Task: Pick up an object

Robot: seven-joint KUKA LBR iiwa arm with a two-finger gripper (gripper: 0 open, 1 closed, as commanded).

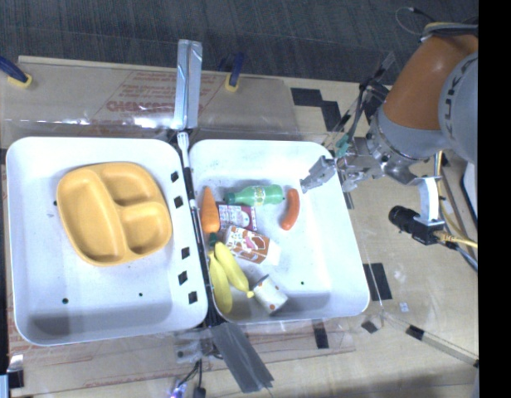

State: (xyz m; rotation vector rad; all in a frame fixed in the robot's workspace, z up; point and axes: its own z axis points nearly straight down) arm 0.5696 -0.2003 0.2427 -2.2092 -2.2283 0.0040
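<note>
Bins, two, shallow and white, side by side on the bench (405,288).

Left bin (40,305), left half of the frame: one yellow compartment tray (114,212), three sections, lying toward the upper middle of the bin.

Right bin (338,272), centre of the frame, contents clustered toward its left side:
- green bottle (255,195), lying on its side, upper middle of the bin;
- sausage (289,209), reddish orange, just right of the bottle, apart from the rest;
- carrot (209,211), orange, along the left wall;
- red carton (237,216), beside the carrot, below the bottle;
- brown and white packet (249,245), just below the carton;
- bananas (226,274), yellow, near the lower left corner;
- small white cup (269,295), lying just right of the bananas.

Arm: grey with orange band, upper right of the frame. Gripper (318,175) sits above the upper right rim of the right bin, clear of every item; whether it is released or clenched cannot be told, and nothing is visibly held.
</note>
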